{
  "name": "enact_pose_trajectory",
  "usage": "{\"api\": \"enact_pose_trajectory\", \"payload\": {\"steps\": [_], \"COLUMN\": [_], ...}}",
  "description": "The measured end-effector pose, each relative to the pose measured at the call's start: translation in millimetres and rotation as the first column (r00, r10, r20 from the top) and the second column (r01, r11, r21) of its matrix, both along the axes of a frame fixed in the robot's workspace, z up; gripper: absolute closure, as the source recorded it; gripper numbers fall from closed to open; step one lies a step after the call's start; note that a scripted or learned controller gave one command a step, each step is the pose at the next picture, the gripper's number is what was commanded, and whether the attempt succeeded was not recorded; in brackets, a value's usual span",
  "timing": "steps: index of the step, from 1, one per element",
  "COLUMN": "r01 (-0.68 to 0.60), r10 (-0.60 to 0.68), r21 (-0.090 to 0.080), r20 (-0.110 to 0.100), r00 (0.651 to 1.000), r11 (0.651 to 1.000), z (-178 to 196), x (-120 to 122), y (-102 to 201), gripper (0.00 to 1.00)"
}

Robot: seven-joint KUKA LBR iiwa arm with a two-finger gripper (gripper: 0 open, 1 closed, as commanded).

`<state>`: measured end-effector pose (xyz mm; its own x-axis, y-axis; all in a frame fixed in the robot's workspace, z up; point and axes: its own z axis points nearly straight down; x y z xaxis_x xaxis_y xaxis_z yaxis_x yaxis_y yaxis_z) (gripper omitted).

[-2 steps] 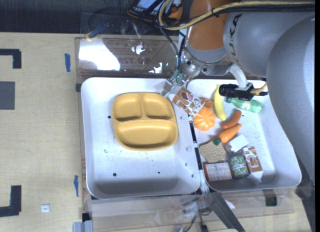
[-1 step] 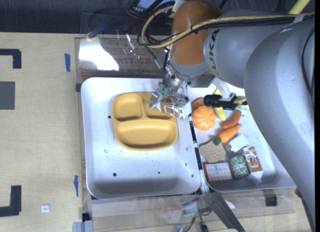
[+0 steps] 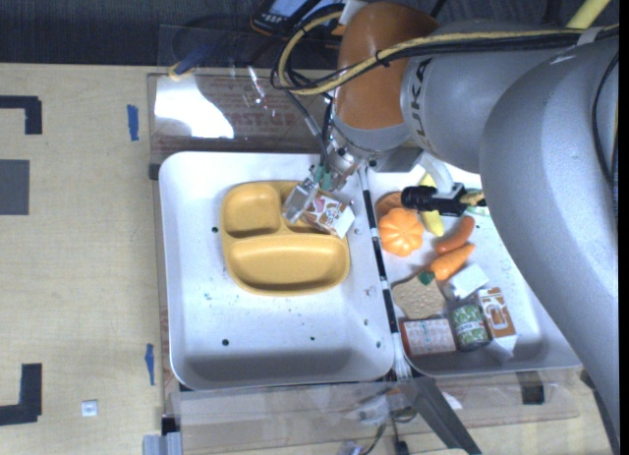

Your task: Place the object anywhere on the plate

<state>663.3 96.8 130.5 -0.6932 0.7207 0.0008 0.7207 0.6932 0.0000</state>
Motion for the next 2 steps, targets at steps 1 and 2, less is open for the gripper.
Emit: {"api": "enact_pose_trajectory", "payload": {"steps": [1,2], "r01": [-0.069,-0.069], "r10": [0.069,0.069], "r21": [0.0,0.001], "r20": [0.003,0.007], "r00": [0.998,0.998], "r11": [0.998,0.998], "z": [32.3,40.3], "x": [-16.4,-14.7], "y": [65.3,65.8], "gripper": [0.0,1.0]}}
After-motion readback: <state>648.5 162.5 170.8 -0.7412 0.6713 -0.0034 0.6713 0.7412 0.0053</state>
